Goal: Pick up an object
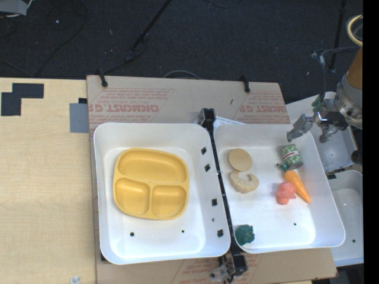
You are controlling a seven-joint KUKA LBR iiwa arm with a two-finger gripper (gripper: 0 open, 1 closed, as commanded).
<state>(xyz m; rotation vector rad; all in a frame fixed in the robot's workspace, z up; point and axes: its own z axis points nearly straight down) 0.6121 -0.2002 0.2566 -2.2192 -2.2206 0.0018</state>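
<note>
- Pincer [312,128] sits over the upper right rim of the right bin [331,218]; fingers [298,127] spread wide, nothing between them.
- Arm, grey with orange band, comes in from the right edge, just right of the pincer.
- Green-and-white can [291,156]: just below the pincer, slightly left, lying in the right bin. Not touching the fingers.
- Orange carrot [298,186]: further below, next to the can's lower end, lying at a slant.
- Pink toy [285,193]: touching the carrot's left side, below the pincer.
- Tan round disc [240,159] and bitten bread-like piece [244,182]: down and left of the pincer, well apart from it.
- Dark green lump [244,234]: far down-left, at the right bin's lower left corner.
- Yellow divided plate [151,183]: in the left bin [106,229], far left of the pincer.
</note>
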